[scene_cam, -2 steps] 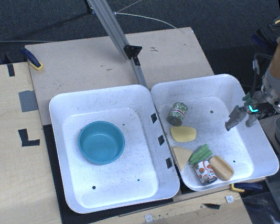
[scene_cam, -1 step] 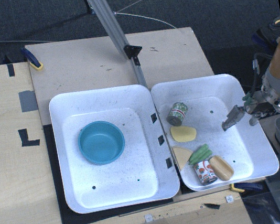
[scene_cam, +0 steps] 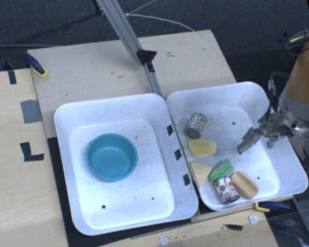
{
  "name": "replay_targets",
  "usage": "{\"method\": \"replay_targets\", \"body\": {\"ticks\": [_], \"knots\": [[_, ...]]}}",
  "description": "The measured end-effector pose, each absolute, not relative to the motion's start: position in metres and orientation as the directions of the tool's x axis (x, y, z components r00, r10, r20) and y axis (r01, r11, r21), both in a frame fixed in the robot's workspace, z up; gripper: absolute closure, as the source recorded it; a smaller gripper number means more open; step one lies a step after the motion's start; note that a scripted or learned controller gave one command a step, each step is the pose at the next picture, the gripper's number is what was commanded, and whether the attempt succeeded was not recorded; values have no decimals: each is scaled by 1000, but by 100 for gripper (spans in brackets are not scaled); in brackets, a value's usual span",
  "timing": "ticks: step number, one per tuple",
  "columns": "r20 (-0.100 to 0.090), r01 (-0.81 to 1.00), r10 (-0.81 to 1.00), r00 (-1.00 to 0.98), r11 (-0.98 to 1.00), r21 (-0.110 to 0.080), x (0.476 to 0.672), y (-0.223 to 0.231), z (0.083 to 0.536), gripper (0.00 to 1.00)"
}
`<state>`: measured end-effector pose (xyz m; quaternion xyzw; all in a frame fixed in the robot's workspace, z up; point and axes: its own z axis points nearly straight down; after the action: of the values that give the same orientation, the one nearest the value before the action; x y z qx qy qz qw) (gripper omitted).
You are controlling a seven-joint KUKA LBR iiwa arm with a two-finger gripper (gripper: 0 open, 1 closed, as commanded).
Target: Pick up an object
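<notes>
- Bench: tan board under both bins, runs well out to the pincer's left and above it in view.
- Left bin: white, shallow, well apart from pincer, on far side of the divider btw the bins.
- Right bin: white; pincer hangs over its right half.
- Arm: grey w/ orange band, comes in from view's right edge, just right of pincer.
- Blue bowl: round, upright, in left bin, far left of pincer.
- Pincer: dark, tip points left over bare white floor of right bin; can't tell if fingers wide or narrow, nothing seen btw them.
- Yellow piece: rounded, in right bin, left of pincer, approx level w/ it, apart.
- Red-label can: lying below-left of pincer, near bin's front wall.
- Tan block: touching the red can's right side, below pincer.
- Green-label can: tilted, up-left of pincer, above the yellow piece.
- Green veg: lies across top of red can, below-left of pincer, not touching it.
</notes>
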<state>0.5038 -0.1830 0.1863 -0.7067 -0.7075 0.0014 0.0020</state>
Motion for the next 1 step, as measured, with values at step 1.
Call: {"method": "replay_targets", "body": {"ticks": [1], "knots": [[2,1000,1000,0,0,-6,502,-184,122,0]]}}
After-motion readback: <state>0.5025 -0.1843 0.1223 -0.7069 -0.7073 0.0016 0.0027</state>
